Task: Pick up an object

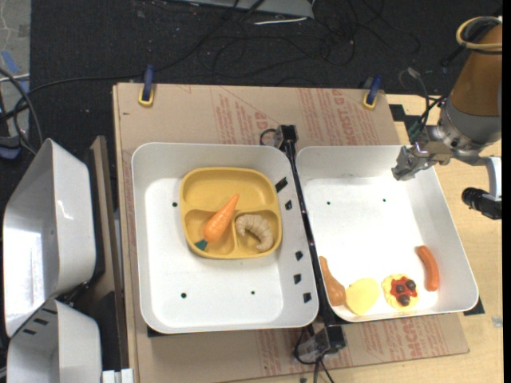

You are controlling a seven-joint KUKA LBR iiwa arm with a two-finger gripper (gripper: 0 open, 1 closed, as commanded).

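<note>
Hand (411, 163) sits at the far right corner of the right bin, over its rim, small and dark at the end of the grey and orange arm (477, 86); how far its fingers are parted cannot be told, and nothing shows between them.

Under everything lies the table (231, 102), a brown board with two clamps on its far edge. On it the left bin (160, 294) and the right bin (375, 230) stand side by side, their inner rims touching along a dark seam. Most of the right bin's floor is bare white from the far rim down to the near edge, so there is wide room beneath the hand.

In the left bin a yellow divided plate (223, 183) lies toward the far side, with open floor all round it. An orange carrot (221, 218) lies across its divider, just beside a pale shrimp (255, 231).

Along the right bin's near rim are a brown drumstick (332, 282) by the inner wall, a yellow round piece (362, 295), a small pastry with red topping (400, 290), and an orange sausage (429, 267) near the right wall, all well apart from the hand.
</note>
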